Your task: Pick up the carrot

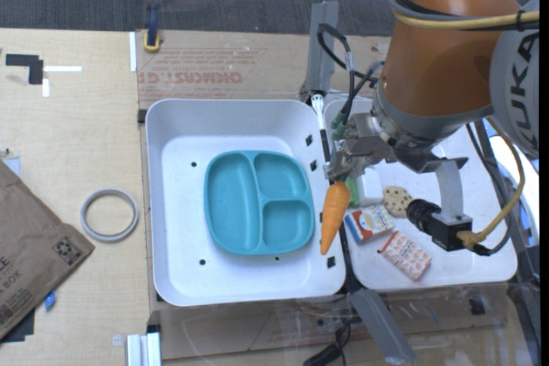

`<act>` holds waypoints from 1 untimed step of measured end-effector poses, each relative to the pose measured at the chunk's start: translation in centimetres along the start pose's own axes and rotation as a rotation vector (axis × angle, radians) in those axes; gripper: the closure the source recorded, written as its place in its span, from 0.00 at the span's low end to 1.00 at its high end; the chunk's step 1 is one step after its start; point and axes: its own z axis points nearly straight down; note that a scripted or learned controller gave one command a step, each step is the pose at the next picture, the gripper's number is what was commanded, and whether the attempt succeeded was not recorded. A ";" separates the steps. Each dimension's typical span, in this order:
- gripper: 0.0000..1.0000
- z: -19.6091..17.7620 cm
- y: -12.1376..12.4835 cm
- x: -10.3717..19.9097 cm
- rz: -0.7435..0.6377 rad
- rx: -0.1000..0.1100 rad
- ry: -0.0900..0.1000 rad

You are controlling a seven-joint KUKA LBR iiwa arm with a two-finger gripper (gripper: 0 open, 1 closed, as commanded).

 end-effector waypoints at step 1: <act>1.00 1.2 -1.3 -1.5 -0.291 0.002 0.001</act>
